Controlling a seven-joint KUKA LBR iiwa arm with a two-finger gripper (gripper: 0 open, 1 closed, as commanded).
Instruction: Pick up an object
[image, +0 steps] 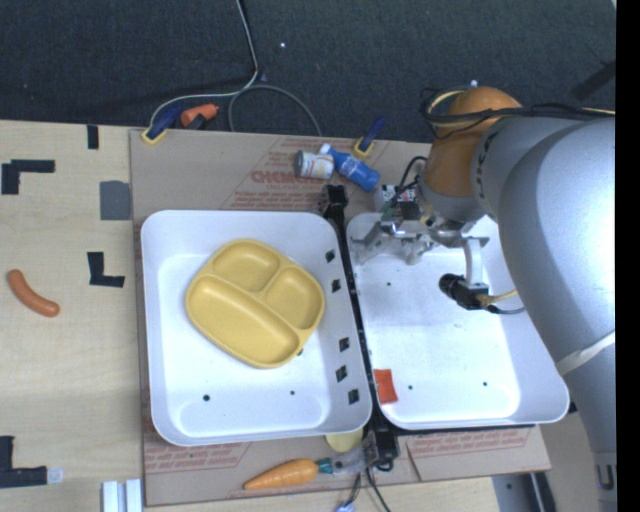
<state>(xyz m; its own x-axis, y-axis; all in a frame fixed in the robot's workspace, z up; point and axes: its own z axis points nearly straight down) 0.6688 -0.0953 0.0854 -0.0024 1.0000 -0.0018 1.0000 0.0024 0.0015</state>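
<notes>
A yellow divided plate (256, 301) lies in the left white bin (165, 380). A small orange-red block (384, 385) sits in the near left corner of the right bin (500, 400). My gripper (392, 238) hangs low over the far left part of the right bin, close to the wall between the bins. It is well away from the orange-red block, with bare bin floor under it. The grey arm with its orange band (462, 140) covers the right bin's far right side.
Outside the bins lie a blue and white bottle (340, 165) at the back, a toy carrot (285, 473) at the front and an orange sausage (32, 293) far left. A clamp (180, 118) grips the cardboard's back edge. Black clips line the divider (345, 330).
</notes>
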